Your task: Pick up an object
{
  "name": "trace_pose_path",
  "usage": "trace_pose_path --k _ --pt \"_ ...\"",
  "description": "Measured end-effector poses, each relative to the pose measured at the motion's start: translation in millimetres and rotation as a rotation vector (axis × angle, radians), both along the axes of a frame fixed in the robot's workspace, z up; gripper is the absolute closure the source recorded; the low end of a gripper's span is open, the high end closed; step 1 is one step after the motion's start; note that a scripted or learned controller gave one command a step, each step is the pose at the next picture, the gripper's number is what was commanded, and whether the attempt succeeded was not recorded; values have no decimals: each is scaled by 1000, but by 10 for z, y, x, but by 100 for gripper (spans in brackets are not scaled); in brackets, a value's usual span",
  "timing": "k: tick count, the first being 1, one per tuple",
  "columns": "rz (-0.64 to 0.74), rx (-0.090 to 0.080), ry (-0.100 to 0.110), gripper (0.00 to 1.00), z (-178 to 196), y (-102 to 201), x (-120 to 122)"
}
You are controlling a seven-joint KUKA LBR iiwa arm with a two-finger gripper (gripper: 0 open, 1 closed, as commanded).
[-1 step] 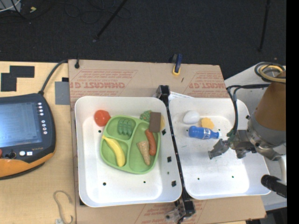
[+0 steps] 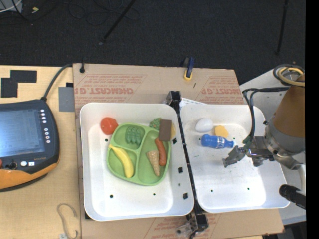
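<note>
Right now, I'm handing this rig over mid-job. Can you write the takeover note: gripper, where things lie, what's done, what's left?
Gripper: low over the right bin, right of the middle; nothing shows between its fingers, and I can't tell open from shut.
Right bin: blue bottle lying on its side, just up-left of the gripper; white object and yellow object beyond it.
Left bin: green tray with banana, carrot and other toy food; red ball beside the tray.
Done: no pick yet.
Left: grasp one object and lift; the bottle is nearest.

Glossy white plastic bins [image 2: 94, 183] rest on matt brown cardboard [image 2: 149, 83].
</note>
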State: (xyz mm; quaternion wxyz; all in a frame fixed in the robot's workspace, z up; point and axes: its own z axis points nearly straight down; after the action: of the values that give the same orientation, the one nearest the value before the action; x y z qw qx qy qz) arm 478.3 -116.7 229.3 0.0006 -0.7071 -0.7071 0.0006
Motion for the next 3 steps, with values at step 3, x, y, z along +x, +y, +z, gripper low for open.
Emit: trace_pose_path --k 3 --pt "0 1 3 0 -1442 91 -121"
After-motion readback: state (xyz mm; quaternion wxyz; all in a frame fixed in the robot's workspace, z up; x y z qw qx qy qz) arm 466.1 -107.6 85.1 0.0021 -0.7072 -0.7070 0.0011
